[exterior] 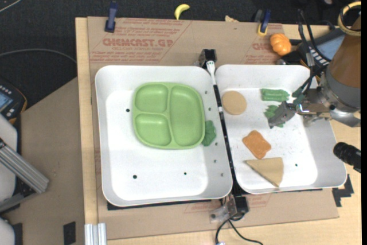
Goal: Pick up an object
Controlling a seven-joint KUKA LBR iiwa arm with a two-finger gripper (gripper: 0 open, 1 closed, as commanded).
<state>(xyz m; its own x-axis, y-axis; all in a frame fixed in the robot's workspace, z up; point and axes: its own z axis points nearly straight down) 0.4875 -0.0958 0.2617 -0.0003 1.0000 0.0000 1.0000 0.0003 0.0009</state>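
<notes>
The jaws hang low in the right bin over a dark green piece, seemingly placed to grasp it, though I cannot tell whether they have closed

Open floor beside green plate

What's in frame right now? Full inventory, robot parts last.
Bins: 2, white, side by side on the bench.
Divided plate: 1, light green, left bin.
Green piece: 1, dark green, at the plate's right edge.
Round disc: 1, tan, right bin, upper left.
Green block: 1, green, right bin, top.
Orange piece: 1, orange, right bin, centre.
Wedge: 1, tan, right bin, bottom.
Clamps: 2, blue, board's far edge.
Gripper: 1, grey, over right bin; finger state unclear.
</notes>
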